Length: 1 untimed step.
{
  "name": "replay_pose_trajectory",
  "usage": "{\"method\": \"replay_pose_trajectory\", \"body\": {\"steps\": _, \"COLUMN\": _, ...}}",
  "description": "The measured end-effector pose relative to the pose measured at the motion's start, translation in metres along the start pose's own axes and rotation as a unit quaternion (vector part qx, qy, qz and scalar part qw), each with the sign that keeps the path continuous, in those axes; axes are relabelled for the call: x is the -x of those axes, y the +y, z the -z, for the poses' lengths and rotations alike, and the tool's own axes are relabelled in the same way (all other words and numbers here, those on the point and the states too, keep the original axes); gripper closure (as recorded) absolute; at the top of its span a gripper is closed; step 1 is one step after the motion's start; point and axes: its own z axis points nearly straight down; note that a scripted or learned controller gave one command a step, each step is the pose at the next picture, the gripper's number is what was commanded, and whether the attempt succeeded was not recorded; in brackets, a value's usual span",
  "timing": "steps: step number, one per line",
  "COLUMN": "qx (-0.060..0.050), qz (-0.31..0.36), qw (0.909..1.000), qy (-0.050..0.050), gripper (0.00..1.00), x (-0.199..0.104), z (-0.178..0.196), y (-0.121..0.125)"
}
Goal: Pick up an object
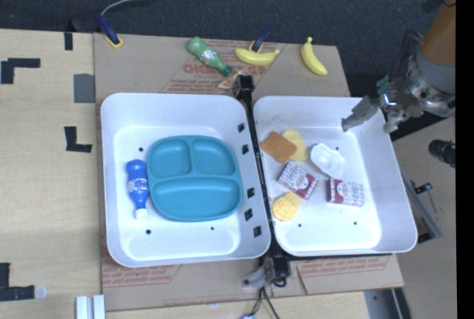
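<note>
White plastic, two shallow bins side by side on cardboard. Left bin (118,184): glossy blue sectioned plate (195,178), small blue bottle (137,188) lying beside it. Right bin (385,199): flat brown toast-shaped piece (278,146), rounded yellow lump (294,138), white cup-like item (326,158), two red-and-white cartons (298,180) (345,192), bumpy yellow corn piece (286,206). Grey two-finger gripper (361,116) hangs over the right bin's upper right corner, nothing seen between its fingers; how far they are spread, cannot tell. White item lies nearest, below-left, apart from it.
</note>
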Motion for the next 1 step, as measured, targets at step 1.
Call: {"method": "replay_pose_trajectory", "body": {"steps": 1, "qx": -0.001, "qz": 0.0, "qw": 1.0, "qy": 0.001, "gripper": 0.0, "x": -0.0565, "z": -0.1416, "y": -0.0262}}
